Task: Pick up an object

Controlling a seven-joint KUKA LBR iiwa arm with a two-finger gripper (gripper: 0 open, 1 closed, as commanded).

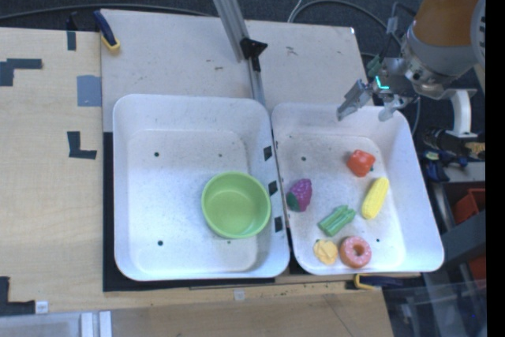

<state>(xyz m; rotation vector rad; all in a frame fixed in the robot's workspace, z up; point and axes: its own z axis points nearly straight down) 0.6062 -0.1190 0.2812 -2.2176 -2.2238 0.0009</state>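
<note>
Pink doughnut point(355, 252) at right bin point(418, 193) near edge; jaws point(368, 102) spread wide (gripping nothing) above far rim, beyond red toy point(360, 162).

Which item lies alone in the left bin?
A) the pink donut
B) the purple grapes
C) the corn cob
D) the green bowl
D: the green bowl sits by itself in the left bin, while the toy foods all lie in the right bin.
</note>
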